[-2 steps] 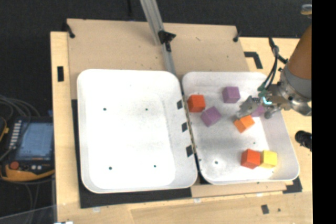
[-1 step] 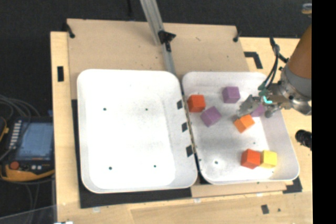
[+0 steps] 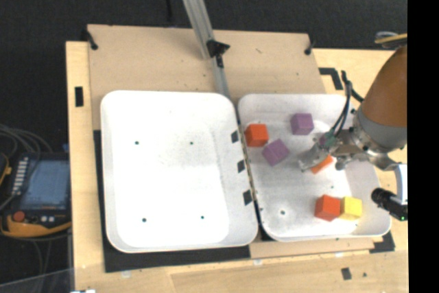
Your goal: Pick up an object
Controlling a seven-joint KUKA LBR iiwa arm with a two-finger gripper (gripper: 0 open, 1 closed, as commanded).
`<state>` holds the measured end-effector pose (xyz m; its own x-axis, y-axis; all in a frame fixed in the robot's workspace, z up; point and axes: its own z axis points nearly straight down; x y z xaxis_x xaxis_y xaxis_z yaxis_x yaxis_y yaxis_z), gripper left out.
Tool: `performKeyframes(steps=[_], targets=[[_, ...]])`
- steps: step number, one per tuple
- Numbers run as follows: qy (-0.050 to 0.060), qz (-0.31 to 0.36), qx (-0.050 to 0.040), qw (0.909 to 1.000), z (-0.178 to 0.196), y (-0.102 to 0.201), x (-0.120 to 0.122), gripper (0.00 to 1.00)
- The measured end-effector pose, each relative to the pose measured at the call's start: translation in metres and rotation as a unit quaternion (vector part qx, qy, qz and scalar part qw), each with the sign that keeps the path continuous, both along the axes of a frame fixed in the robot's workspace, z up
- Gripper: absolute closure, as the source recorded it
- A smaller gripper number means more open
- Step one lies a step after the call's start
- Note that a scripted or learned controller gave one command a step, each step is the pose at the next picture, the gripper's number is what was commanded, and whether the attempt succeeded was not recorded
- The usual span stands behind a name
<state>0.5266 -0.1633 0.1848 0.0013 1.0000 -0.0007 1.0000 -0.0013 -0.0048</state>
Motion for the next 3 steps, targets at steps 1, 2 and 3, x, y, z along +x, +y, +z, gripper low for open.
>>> performKeyframes(steps=[1, 2, 3], targets=[[-0.001, -0.001, -0.0001, 1.0, -0.043, 0.001, 0.003, 0.0], [-0.004, 0.0, -0.0014, 1.0, -0.088, -0.001, 0.004, 0.0], [-0.006, -0.004, -0.0004, 1.0, -0.075, -0.002, 0.005, 1.0]])
